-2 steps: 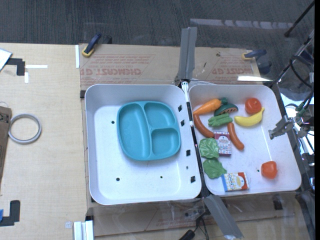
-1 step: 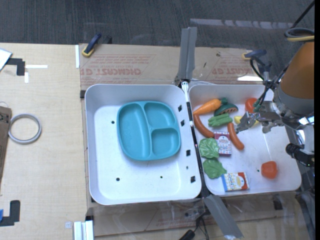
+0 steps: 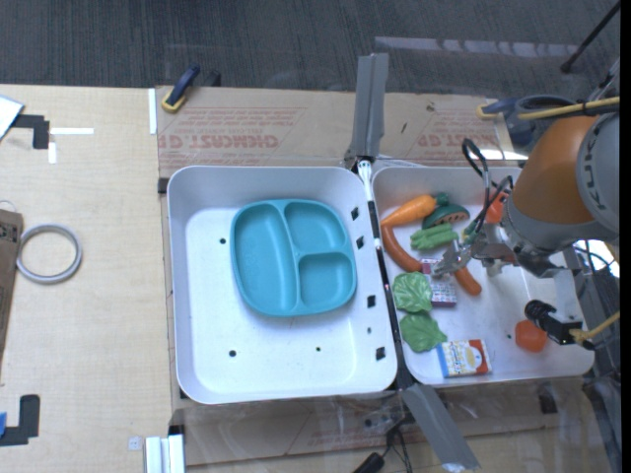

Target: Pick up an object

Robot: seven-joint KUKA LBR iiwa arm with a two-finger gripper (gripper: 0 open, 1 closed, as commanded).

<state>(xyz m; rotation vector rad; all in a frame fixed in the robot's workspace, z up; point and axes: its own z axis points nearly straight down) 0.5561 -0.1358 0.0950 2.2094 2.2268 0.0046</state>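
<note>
The fingers [image 3: 455, 261], whose spread I cannot tell, sit low among crowded toy food in the right bin [image 3: 567, 365], an orange carrot [image 3: 467, 282] just beneath them, so neighbours may jam the grasp.

**Bench count**

Two white bins: left [image 3: 187, 294] and right [image 3: 493, 368]. One teal plate [image 3: 293, 256] with three compartments in the left bin. In the right bin: two orange carrots [image 3: 409, 209] [image 3: 397, 249], two green leaves [image 3: 413, 291] [image 3: 423, 332], one green bean piece [image 3: 434, 236], one small box [image 3: 463, 358], one orange ball [image 3: 530, 336]. One tape roll [image 3: 45, 253] on the bench.
</note>
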